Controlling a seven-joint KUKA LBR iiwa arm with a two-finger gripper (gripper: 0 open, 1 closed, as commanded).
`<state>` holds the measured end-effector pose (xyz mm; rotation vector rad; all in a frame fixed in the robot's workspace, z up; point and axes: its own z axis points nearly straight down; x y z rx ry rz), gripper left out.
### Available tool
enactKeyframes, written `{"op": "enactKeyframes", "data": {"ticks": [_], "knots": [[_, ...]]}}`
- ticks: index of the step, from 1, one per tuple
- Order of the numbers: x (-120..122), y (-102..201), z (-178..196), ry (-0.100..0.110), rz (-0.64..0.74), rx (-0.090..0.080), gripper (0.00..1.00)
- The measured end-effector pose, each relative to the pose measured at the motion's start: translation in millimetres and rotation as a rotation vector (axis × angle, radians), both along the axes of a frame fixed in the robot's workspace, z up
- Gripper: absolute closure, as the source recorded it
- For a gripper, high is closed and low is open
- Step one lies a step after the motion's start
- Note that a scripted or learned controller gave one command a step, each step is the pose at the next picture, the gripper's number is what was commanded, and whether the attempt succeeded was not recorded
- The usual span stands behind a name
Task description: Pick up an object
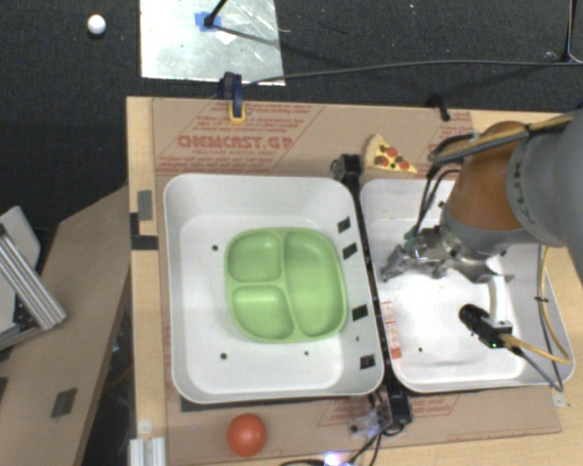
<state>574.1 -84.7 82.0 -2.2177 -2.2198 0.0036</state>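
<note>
Gripper (417,260) low inside right bin (437,357), near its left wall; grip state cannot tell. Green divided plate (284,284) centred in left bin (199,221). Pizza-slice toy (390,155) and orange ball (245,434) on cardboard-covered bench (272,139); dark floor behind.

A divided tray (286,284) lies in the left bin (189,260); a ball (245,434) sits before it (on the surface (485,411)); the arm (524,183) overhangs the right bin (437,372).

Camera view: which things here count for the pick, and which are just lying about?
For the job: gripper over the right bin; green tray in the left bin.
Lying about: pizza toy, red ball, white ball, clamp.
</note>
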Motion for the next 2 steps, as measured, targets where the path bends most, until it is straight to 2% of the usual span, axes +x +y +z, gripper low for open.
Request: {"op": "enactKeyframes", "data": {"ticks": [1,2], "knots": [[0.6,0.1,2.5,-0.005,-0.001,0.0,0.0],[1.4,0.1,13.4,-0.007,-0.001,0.0,1.0]]}}
